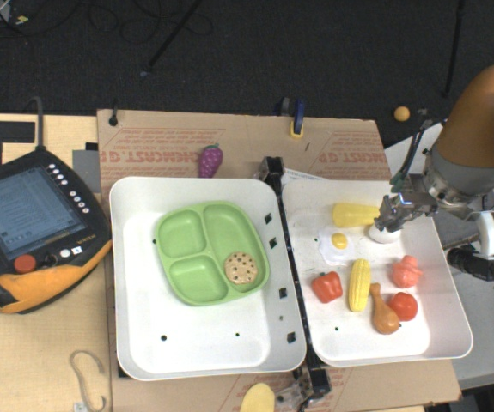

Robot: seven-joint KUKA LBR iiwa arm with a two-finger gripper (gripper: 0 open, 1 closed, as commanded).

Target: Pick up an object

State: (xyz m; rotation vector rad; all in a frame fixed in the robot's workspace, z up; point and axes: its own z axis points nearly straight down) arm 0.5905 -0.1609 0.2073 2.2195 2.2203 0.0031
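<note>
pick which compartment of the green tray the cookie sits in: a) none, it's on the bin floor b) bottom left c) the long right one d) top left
c, the cookie lies in the lower end of the long right compartment of the green tray, which sits in the left bin.

A black-and-orange handheld control pendant with a screen (32, 230) lies left of the bins. A small purple toy (210, 160) rests on the brown cardboard sheet (161, 148) behind them.

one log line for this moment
gripper over right bin | near yellow block | cookie in green tray
</note>
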